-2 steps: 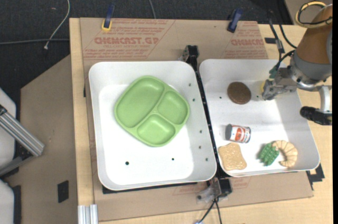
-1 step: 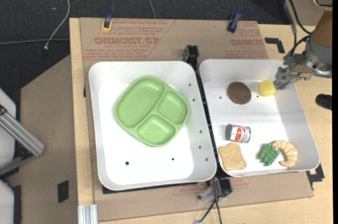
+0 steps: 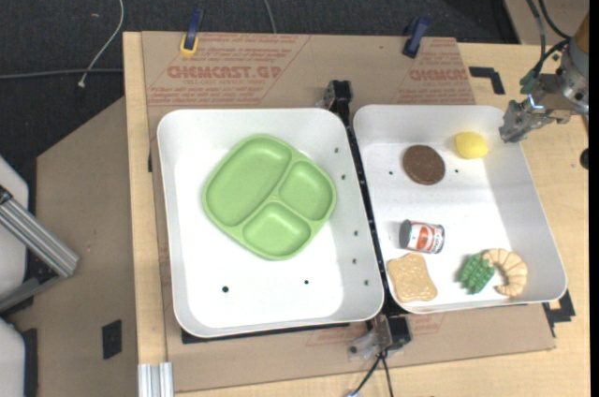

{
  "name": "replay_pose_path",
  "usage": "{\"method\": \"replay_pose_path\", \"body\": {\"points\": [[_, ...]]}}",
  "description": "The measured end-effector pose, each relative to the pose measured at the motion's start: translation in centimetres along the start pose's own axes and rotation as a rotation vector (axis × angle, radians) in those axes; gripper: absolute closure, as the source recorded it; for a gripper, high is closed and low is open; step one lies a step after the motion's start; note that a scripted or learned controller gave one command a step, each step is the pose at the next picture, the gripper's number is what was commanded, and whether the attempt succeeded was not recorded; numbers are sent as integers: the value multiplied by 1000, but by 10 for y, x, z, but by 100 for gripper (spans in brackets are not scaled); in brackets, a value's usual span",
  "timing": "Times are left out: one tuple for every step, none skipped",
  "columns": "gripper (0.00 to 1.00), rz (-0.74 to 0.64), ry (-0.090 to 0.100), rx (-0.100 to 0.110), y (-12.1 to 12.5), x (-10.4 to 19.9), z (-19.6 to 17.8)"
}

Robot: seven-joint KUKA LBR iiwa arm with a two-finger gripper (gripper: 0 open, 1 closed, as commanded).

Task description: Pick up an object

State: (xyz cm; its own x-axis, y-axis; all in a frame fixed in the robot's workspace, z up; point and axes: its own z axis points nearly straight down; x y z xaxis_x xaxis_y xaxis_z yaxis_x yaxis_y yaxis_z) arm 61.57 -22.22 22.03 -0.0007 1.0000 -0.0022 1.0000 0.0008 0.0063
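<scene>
The gripper (image 3: 518, 121), holding nothing I can see and its jaw state beyond what I can tell, hangs over the right bin's (image 3: 538, 198) far rim just beside the yellow lemon (image 3: 470, 144), probably staged for picking it.

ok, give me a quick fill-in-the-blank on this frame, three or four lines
1. The green tray lies in the ___ bin.
2. The brown disc sits beside a ___ lemon.
3. The end effector hangs over the right bin's ___ corner.
4. The can lies on its ___.

Answers: left; yellow; far right; side
</scene>
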Motion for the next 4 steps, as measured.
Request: {"method": "replay_pose_path", "body": {"points": [[100, -5, 5, 7, 5, 62, 4], [100, -3, 2, 4, 20, 119, 0], [100, -2, 3, 7, 28, 173, 8], [100, -3, 3, 5, 37, 225, 13]]}}
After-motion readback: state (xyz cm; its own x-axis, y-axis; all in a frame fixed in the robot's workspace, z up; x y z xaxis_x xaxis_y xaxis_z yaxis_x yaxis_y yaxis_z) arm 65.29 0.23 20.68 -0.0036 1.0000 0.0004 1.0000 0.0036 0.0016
